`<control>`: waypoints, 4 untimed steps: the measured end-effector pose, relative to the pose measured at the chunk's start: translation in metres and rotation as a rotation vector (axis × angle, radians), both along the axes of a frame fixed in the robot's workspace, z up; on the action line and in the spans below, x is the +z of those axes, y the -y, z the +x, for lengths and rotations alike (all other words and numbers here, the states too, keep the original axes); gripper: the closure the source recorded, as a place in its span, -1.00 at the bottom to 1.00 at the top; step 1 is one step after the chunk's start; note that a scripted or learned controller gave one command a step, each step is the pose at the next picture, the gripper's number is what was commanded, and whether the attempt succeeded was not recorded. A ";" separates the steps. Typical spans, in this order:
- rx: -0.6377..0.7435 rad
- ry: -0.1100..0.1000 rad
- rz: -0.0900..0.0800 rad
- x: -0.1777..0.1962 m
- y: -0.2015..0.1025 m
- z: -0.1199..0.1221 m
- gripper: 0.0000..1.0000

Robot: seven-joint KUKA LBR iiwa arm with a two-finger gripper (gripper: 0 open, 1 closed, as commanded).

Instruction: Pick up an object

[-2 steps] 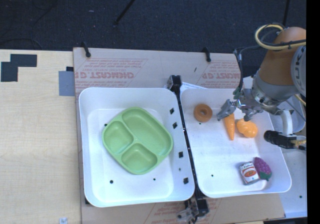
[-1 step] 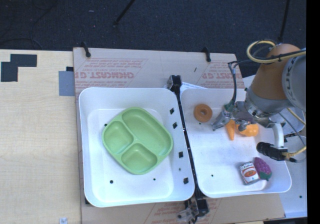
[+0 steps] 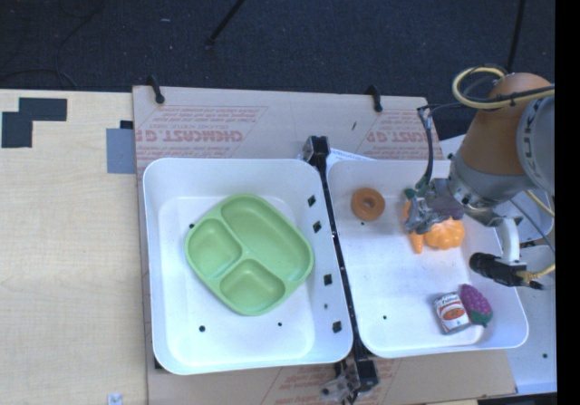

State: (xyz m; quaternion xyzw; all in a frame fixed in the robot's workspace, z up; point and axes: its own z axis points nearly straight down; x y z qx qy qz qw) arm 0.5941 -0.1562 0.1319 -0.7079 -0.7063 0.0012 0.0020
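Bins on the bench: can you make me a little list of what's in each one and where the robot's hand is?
left bin: green plate with three compartments
right bin: donut, orange toy, can, purple toy
donut: near the back, left of the gripper
can and purple toy: front right corner, touching
gripper: low over the right bin, right by the orange toy
arm: comes in from the right

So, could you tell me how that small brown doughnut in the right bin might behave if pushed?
The doughnut lies flat, so it would probably slide rather than roll. It looks small and likely light. Its ring shape may tip onto edge if nudged hard.
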 end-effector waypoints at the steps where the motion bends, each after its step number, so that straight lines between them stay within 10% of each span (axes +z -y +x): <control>1: 0.003 0.007 -0.001 0.060 -0.006 -0.003 1.00; 3: 0.003 0.006 -0.002 0.132 -0.002 -0.003 1.00; 4: 0.005 0.000 0.001 0.117 -0.052 -0.006 1.00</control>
